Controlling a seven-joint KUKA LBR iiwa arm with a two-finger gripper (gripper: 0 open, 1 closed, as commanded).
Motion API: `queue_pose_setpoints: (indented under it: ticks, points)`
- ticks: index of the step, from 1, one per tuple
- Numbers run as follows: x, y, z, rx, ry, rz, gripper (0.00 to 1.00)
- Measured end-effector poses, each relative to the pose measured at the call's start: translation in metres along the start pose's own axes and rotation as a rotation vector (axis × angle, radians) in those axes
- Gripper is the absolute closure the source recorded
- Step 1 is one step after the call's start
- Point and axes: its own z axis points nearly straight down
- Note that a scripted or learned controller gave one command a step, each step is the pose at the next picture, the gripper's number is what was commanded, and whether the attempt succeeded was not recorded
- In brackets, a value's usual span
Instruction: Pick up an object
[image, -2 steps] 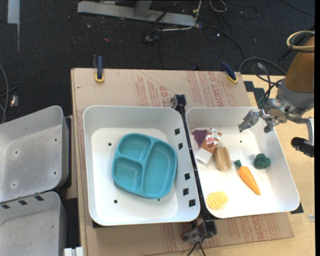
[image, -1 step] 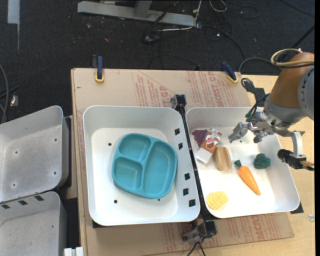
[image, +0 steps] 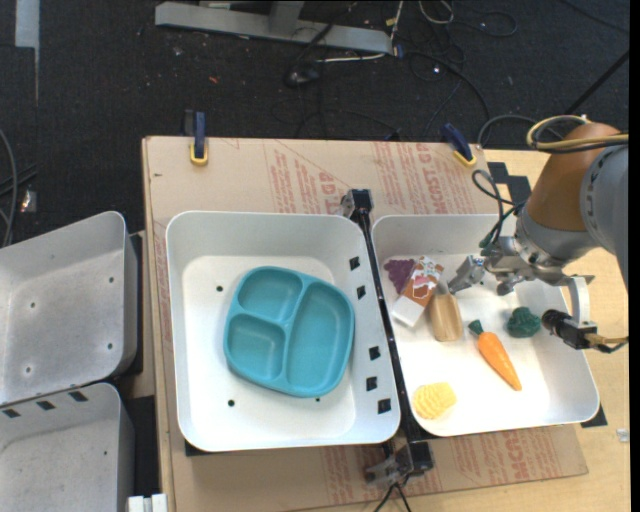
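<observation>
The right bin (image: 560, 400) holds several toy foods. A purple piece (image: 399, 270) and a small white and orange carton (image: 420, 287) lie at its left. Beside them are a tan bread-like piece (image: 445, 318), an orange carrot (image: 498, 360), a dark green lump (image: 523, 322) and a yellow corn piece (image: 434, 400). My gripper (image: 487, 277) hangs over the upper middle of this bin, just right of the carton and above the carrot's green top. Nothing shows in its grasp.
The left bin (image: 200, 250) bears a blue divided plate (image: 290, 330). A black clip strip (image: 368, 300) runs between the two bins. Grey trays (image: 60, 300) lie off the bench at the left. The arm's orange band (image: 560, 190) rises at the right edge.
</observation>
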Motion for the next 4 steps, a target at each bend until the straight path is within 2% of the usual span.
queue_pose_setpoints:
  ticks: [1,3,4]
  points:
    - [0.0,0.001,-0.013,-0.005,-0.001,-0.001,1.0]
    - [-0.005,-0.003,-0.114,-0.011,-0.003,0.001,1.0]
    - [0.043,0.005,-0.127,-0.007,0.0,-0.005,1.0]
